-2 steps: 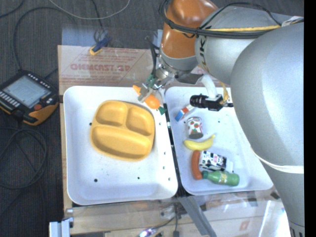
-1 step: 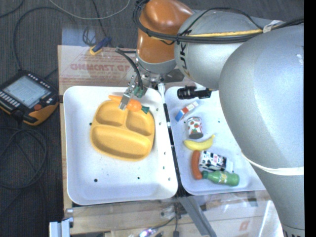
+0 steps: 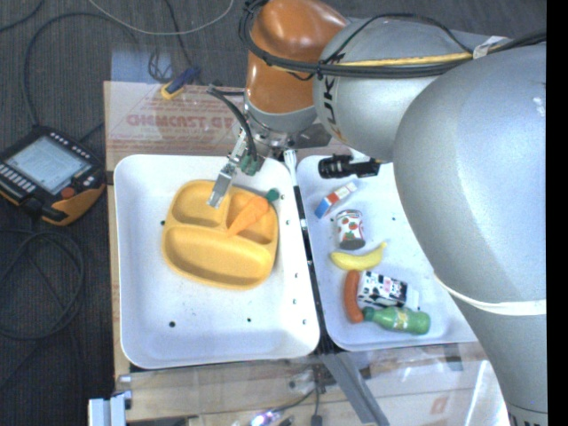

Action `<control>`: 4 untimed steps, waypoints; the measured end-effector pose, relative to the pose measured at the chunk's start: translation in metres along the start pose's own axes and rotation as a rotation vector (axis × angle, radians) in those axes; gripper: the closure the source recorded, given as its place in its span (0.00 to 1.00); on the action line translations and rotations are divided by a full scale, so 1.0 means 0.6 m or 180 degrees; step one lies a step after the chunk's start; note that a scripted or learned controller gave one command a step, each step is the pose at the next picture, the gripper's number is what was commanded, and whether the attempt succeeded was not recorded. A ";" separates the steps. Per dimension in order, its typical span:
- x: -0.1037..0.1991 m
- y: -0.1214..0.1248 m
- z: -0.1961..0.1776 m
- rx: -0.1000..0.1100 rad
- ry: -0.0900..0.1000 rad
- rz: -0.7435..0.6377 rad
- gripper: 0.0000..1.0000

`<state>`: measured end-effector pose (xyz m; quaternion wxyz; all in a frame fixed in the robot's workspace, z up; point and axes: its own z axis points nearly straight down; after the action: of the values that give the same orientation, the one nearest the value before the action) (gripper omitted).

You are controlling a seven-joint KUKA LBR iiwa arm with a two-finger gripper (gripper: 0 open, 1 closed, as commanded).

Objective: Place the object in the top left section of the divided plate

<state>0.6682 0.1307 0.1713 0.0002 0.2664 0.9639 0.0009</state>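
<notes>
Hovering over the far edge of the left bin (image 3: pixel 151 327), my gripper (image 3: pixel 219 193) hangs above the yellow divided plate (image 3: pixel 217 260); grip state: cannot tell. Orange carrot (image 3: pixel 248 216) lies in the plate's far right section, beside the tip.

plate's (image 3: pixel 217 260) top left section (image 3: pixel 191 204) lies open; carrot (image 3: pixel 248 216) fills the right one.
</notes>
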 end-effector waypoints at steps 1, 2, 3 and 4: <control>0.000 0.002 -0.016 -0.0013 -0.0001 0.0003 1.00; 0.017 -0.023 0.073 -0.0005 -0.0007 0.1039 1.00; 0.067 0.089 0.005 0.0001 -0.0002 0.0919 1.00; 0.079 0.108 -0.218 0.0009 -0.0015 0.1575 1.00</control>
<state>0.6603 0.2105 0.3020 0.0020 0.4944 0.8692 -0.0010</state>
